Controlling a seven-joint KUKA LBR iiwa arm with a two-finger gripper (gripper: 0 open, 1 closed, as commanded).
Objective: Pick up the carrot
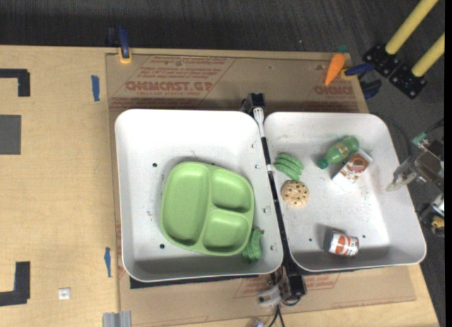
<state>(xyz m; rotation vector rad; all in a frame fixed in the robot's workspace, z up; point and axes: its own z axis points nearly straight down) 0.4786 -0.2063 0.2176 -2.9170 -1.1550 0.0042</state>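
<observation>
Camera view shows the carrot lying outside both bins, on the board beyond the far rim of the right bin, beside a blue clamp. The gripper sits at that bin's right edge with nothing visibly in it, and how far it is open I cannot tell. The carrot is well apart from it, up and to the left across the bin's far right corner, so a likely failure is a descent into the bin, closing on the green bottle or the can instead; the clamp could also foul a finger beside the carrot.
</observation>
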